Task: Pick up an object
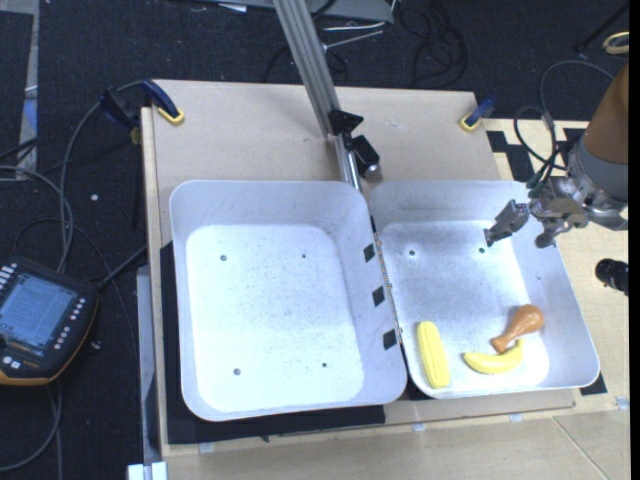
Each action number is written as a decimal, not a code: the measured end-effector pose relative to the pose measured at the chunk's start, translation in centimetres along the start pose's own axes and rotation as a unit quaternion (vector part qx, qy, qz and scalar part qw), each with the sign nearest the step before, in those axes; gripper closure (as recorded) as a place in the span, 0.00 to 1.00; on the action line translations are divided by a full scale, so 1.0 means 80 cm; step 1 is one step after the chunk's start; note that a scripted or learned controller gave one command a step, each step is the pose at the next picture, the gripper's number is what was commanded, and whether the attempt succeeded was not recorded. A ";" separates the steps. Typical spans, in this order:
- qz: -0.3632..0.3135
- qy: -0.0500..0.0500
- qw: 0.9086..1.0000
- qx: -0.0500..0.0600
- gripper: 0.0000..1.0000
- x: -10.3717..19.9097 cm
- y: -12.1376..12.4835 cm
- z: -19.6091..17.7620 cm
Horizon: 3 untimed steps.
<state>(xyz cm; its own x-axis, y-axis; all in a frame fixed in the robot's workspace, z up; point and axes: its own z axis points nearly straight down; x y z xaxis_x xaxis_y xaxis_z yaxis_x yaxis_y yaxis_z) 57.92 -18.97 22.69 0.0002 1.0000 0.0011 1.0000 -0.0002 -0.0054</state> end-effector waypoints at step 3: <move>0.000 -0.001 1.000 -0.003 1.00 -0.007 0.005 0.093</move>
